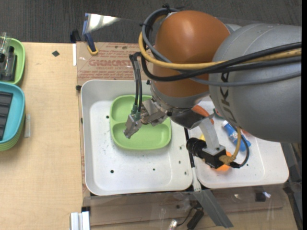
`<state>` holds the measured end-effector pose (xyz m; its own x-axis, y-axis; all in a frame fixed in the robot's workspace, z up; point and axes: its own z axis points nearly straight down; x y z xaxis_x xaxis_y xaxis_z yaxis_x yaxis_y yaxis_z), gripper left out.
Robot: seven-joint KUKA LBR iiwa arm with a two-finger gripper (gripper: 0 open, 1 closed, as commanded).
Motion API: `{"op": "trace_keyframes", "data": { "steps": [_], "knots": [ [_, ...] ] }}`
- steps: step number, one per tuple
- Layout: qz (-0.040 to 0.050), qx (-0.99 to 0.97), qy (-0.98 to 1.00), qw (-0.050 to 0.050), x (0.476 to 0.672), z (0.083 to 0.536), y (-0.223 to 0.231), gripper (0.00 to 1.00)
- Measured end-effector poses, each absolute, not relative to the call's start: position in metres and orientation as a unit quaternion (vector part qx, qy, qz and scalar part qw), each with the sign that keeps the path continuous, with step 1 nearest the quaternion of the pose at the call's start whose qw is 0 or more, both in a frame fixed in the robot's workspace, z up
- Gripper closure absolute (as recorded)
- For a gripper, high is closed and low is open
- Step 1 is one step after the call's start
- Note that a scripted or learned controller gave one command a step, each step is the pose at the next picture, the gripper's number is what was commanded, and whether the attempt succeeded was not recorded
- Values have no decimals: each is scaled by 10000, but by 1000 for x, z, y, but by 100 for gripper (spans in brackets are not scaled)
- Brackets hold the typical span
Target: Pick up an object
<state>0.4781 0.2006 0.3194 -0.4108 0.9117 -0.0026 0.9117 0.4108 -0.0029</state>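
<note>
Hovering mid-frame, your gripper (133,127) sits over the green tray (153,137) in the left bin (96,147); jaws look clenched on nothing, so no pick yet, grasp remains.

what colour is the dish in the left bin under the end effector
Light green, shown in the camera view: the dish lies in the left bin.

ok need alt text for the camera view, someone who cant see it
A grey and orange robot arm reaches from the right over two white bins, its gripper low over a green dish in the left bin. The right bin holds a blue object and an orange one.
</note>
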Motion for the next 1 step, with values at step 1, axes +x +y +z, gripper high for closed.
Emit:
{"op": "trace_keyframes", "data": {
  "steps": [1],
  "knots": [
    [-45,5424,8401,1,479,327,200,100]
  ]
}}
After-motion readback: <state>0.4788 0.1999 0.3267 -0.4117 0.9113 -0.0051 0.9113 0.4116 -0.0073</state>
